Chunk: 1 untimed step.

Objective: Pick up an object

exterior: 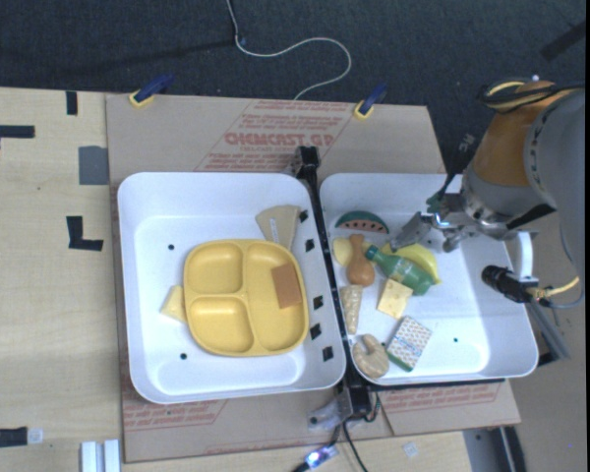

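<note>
Camera view, arm (516, 155) over right bin (492, 347), green bottle (405, 266) below, jaws' state possibly open, cannot tell.

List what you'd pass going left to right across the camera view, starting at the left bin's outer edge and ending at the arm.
Left bin's rim → yellow divided tray → brown slab on the tray → green bottle → gripper → orange band on the arm

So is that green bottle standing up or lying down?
Lying down. The green bottle rests on its side in the right bin, neck pointing left, across a yellow piece and just below the gripper.
</note>
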Each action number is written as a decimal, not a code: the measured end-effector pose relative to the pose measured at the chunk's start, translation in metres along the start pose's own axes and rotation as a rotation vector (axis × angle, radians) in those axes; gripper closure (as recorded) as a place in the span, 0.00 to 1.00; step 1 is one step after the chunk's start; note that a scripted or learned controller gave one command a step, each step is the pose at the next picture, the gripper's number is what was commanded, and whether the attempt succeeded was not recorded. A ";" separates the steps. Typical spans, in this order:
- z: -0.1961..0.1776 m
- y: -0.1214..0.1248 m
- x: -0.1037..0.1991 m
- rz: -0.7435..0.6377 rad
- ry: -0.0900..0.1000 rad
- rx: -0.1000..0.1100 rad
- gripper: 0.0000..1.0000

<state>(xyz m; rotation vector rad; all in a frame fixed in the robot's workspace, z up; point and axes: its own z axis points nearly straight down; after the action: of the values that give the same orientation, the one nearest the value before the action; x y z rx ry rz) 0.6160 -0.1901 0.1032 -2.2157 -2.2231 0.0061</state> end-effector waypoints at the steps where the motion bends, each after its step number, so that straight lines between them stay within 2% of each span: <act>1: 0.020 0.000 0.002 -0.001 -0.001 -0.002 0.00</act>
<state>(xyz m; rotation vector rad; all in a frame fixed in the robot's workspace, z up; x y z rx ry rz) 0.6161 -0.1884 0.0835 -2.2161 -2.2259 0.0043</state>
